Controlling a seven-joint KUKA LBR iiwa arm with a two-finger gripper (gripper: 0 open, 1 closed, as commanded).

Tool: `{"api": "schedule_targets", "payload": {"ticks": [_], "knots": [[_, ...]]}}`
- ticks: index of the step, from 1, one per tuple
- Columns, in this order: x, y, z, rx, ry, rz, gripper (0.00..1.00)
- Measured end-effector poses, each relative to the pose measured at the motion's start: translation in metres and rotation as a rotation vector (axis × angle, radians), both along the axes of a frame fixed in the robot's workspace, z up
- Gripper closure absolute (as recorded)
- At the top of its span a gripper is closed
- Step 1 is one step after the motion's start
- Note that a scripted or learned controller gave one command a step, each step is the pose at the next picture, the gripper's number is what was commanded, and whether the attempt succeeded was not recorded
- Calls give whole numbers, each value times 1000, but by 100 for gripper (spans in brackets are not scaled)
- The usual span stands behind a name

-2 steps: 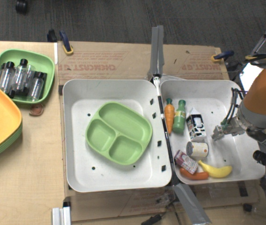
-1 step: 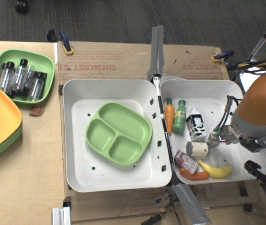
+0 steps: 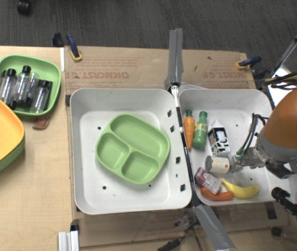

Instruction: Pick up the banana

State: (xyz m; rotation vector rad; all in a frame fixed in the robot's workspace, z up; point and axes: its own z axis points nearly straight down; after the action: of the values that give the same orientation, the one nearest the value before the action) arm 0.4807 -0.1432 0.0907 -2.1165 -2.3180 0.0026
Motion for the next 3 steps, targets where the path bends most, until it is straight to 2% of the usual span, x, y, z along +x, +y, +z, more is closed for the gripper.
{"api": "schedule_targets", "payload": {"ticks": [1,2,3], "knots": [[11,-56,0,-1,-2,32,100],[41,-78,1,-1,-3,71,100],[42,-72,0,10,1,79,0]]}}
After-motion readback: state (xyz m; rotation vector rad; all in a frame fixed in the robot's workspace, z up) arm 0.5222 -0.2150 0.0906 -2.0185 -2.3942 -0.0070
